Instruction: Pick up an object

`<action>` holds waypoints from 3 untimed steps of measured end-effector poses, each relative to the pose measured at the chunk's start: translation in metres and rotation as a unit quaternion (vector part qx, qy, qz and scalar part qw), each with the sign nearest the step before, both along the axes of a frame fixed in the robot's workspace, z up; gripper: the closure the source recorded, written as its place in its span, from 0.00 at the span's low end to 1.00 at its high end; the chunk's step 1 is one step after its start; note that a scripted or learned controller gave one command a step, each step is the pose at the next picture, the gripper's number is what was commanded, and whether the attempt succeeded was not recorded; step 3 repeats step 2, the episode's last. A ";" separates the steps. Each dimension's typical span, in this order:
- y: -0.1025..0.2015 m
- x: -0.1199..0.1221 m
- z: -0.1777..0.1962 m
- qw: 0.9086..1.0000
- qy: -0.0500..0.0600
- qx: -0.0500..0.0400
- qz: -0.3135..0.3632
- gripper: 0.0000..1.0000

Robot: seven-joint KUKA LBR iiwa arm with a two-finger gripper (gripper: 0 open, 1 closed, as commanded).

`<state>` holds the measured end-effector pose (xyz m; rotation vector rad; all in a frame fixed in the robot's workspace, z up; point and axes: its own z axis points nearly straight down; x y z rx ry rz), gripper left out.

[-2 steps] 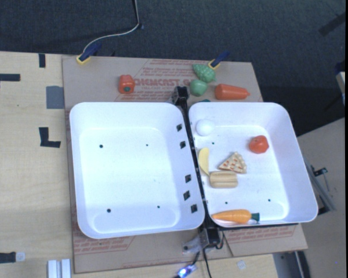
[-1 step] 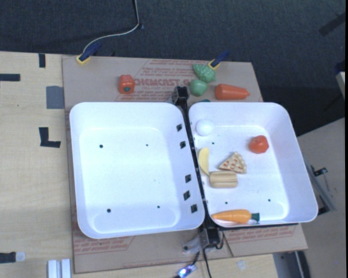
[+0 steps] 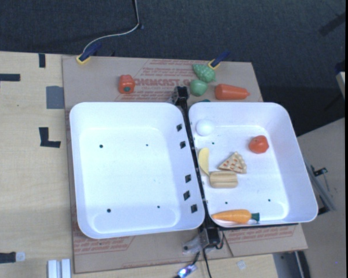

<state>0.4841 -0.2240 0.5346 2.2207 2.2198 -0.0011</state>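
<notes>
The right bin holds several toy foods. A white egg lies near its back left corner. A red tomato sits toward the right. A yellow banana slice lies along the left wall, beside a waffle-patterned wedge and a tan bread roll. An orange carrot rests against the front wall.
The left bin sits beside the right one. Behind the bins, on the cardboard sheet, lie a small red-orange pepper, two green vegetables, and an orange carrot. Yellow and blue clamps hold the cardboard's back edge.
</notes>
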 end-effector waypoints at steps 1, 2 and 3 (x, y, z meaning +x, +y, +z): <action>0.066 -0.001 -0.186 1.000 0.009 0.004 0.002 1.00; 0.058 0.017 -0.047 1.000 -0.007 -0.002 0.002 1.00; 0.058 0.017 -0.047 1.000 -0.007 -0.002 0.002 1.00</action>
